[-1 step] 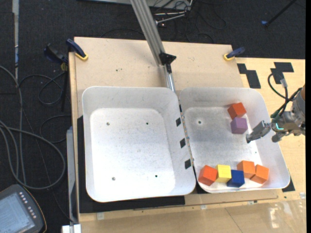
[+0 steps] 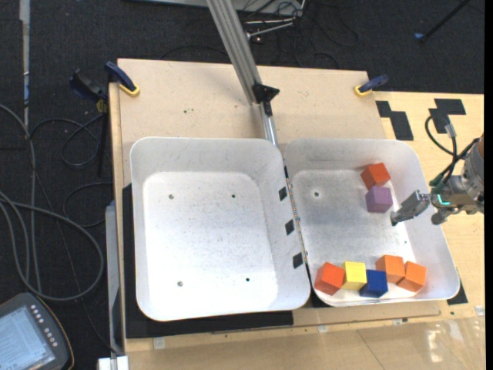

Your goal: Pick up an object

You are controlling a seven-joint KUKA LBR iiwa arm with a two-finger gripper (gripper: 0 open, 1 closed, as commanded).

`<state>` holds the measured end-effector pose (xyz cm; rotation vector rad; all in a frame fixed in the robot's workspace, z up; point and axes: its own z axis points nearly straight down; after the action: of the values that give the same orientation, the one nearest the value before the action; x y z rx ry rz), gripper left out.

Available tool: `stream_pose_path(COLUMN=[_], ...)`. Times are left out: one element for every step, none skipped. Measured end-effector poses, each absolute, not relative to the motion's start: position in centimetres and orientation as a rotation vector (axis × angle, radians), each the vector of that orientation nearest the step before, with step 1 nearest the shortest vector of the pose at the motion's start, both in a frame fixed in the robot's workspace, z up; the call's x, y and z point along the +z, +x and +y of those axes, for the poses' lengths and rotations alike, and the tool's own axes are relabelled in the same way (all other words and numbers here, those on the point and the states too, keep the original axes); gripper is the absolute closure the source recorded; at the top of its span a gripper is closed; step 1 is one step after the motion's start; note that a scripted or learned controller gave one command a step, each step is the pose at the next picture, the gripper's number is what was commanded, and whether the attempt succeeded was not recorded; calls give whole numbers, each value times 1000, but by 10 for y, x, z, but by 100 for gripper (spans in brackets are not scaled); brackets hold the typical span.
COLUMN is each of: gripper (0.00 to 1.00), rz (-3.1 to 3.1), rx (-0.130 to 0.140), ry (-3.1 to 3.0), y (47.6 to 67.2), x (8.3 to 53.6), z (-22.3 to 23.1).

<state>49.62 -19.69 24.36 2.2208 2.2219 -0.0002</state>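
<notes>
Right bin (image 2: 339,168), contents: purple cube (image 2: 378,199) near the right wall, orange cube (image 2: 375,174) touching it behind; along the front wall, orange, yellow, blue and two more orange cubes (clustered). Jaws (image 2: 406,208): just right of the purple cube, state cannot be told. Left bin (image 2: 146,206) alongside, on the table (image 2: 192,99).

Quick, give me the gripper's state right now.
Gripper: cannot be told; it sits over the right bin, beside the purple block, with nothing seen between its fingers.
</notes>
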Motion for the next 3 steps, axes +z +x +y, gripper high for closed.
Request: stream_pose_path(gripper=[0, 0, 0], rz=[2223, 2224, 2224], rx=[-4, -3, -4], ry=[2226, 2225, 2226], y=[491, 490, 489], x=[199, 155, 101], z=[-199, -194, -193])
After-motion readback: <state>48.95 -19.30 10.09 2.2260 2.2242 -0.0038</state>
